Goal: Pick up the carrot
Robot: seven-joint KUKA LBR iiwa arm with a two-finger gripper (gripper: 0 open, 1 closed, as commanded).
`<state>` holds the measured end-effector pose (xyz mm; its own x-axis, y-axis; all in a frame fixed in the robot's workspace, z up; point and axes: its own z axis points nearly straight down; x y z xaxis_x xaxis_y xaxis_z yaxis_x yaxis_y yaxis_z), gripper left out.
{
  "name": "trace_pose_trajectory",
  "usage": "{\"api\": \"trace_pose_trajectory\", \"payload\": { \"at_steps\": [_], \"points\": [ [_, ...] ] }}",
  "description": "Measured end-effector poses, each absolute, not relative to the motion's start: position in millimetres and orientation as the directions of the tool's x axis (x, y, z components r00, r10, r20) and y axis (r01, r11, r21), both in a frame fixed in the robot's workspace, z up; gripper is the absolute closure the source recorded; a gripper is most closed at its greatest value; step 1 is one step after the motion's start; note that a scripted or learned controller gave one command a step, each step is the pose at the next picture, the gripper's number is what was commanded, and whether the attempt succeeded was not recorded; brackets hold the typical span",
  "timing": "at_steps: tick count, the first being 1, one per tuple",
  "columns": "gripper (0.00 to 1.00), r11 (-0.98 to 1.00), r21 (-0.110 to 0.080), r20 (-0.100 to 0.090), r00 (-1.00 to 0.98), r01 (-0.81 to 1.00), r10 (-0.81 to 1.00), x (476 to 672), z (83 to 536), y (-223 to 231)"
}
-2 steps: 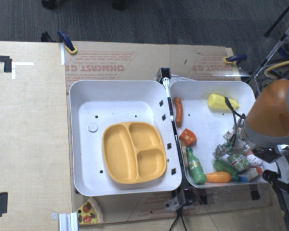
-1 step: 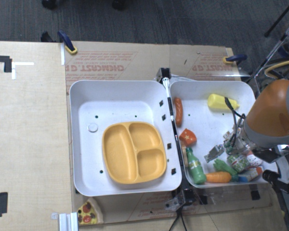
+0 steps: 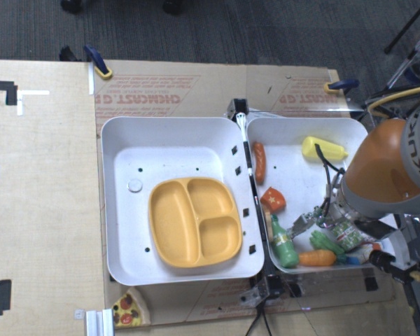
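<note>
The carrot (image 3: 316,258) is a short orange piece lying on its side near the front wall of the right bin (image 3: 294,137). A green toy vegetable (image 3: 327,242) lies just behind it. My gripper (image 3: 316,220) hangs low over the front half of the right bin, a little behind and above the carrot, under the arm's orange band (image 3: 381,163). Nothing visibly sits in the gripper.
In the right bin also lie a green bottle (image 3: 283,245) left of the carrot, a red piece (image 3: 273,200), a sausage (image 3: 258,161) by the left wall and a yellow item (image 3: 323,149) at the back. The left bin (image 3: 126,145) holds a yellow divided plate (image 3: 194,220).
</note>
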<state>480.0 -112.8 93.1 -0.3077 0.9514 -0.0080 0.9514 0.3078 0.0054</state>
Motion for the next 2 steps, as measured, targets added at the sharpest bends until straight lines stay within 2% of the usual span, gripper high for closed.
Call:
{"api": "trace_pose_trajectory", "payload": {
  "at_steps": [1,2],
  "points": [
    [0.00,0.160,0.006,-0.008,-0.159,0.987,0.987,479.5,93.2,-109.0],
    [0.00,0.253,0.009,-0.013,-0.253,0.967,0.967,481.0,94.3,-108.5]
  ]
}}
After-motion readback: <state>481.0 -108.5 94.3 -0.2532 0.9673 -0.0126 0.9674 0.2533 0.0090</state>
